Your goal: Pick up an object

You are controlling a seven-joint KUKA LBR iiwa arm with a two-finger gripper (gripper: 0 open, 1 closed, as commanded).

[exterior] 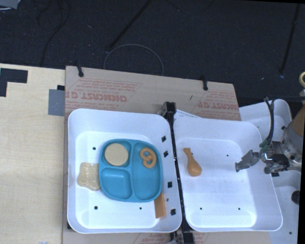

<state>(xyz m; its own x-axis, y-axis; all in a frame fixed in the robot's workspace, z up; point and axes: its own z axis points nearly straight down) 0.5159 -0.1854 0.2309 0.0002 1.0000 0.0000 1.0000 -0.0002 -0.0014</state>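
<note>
White plastic, two shallow bins, side by side on the bench: the right bin (224, 212) held one loose item, a tan drumstick-shaped toy (192, 163), lying flat near its left wall with the thin end pointing up and away. The left bin (78, 213) held a blue divided tray (129, 187) carrying a round tan disc (116, 154) and a pretzel (148, 157), with a pale flat piece (89, 176) just beside the tray's left edge and a brown stick (159, 205) at its lower right. My gripper (246, 163) hung over the right bin's right side, carrying nothing, well apart from the toy (whether it stood wide or narrow, I could not tell). Step in hand, as I judged it: approach, nothing yet picked. Next move called for travel leftward across the bin, then descent square over the toy's thick end. My arm reached in low from the right, wrist roughly level, tool pointing left.
</note>
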